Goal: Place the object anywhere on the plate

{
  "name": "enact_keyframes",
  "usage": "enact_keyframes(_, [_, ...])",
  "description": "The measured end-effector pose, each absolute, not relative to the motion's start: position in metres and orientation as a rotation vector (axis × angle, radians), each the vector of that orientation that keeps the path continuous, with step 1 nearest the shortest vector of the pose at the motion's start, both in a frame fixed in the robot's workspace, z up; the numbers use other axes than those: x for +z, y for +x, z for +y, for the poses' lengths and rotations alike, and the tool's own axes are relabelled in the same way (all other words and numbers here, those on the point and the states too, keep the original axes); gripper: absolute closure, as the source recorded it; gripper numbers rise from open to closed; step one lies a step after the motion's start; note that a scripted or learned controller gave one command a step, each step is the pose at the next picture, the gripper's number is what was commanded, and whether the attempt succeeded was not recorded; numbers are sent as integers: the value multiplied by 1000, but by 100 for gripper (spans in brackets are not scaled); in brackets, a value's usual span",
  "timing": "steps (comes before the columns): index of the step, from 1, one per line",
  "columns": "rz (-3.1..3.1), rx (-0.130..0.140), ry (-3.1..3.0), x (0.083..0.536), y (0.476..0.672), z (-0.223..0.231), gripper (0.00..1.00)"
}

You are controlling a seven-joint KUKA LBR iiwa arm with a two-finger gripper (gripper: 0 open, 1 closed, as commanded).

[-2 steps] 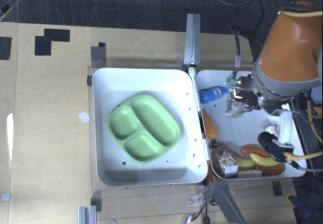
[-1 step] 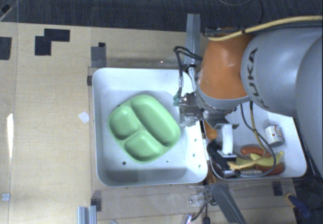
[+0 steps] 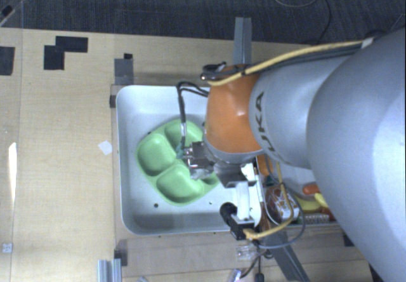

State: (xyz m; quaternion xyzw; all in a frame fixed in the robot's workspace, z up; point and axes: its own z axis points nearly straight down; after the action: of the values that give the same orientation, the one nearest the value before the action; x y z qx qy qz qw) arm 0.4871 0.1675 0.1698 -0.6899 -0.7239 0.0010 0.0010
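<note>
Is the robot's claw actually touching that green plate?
Cannot tell. In the camera view the gripper sits over the middle of the green plate, but the slanted overhead angle and the arm's bulk hide any contact or gap.

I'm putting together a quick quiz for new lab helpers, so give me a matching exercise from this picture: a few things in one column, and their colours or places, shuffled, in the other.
Things:
1. plate
2. left bin
3. band above the wrist
4. cable

Descriptions:
A. orange
B. yellow, running along the top of the arm
C. green, with divided compartments, lying in the bin
D. white, shallow, holding the plate

Pairs: 1-C, 2-D, 3-A, 4-B
</note>
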Motion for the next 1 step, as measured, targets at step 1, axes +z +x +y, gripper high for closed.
enact_keyframes(1, [-2569, -2, -1809, 245, 499, 184, 100])
